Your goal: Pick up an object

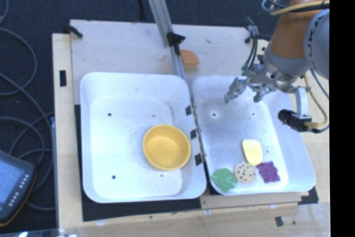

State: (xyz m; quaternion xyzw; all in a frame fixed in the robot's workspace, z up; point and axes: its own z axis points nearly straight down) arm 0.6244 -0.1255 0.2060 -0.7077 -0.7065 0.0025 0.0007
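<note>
My gripper (246,93) hangs over the far part of the right bin (222,125), its two fingers spread apart with nothing between them. Near the bin's front edge lie a pale yellow piece (252,151), a purple piece (269,171), a tan cookie with dark chips (244,173) and a green round piece (223,179). All of these lie well in front of the gripper, apart from it. A yellow bowl (166,146) sits upright in the left bin (105,119).
A slanted metal pole (161,11) rises from behind the seam between the bins. An orange object (188,58) lies on the bench behind the bins. Cables loop beside the arm on the right (302,119).
</note>
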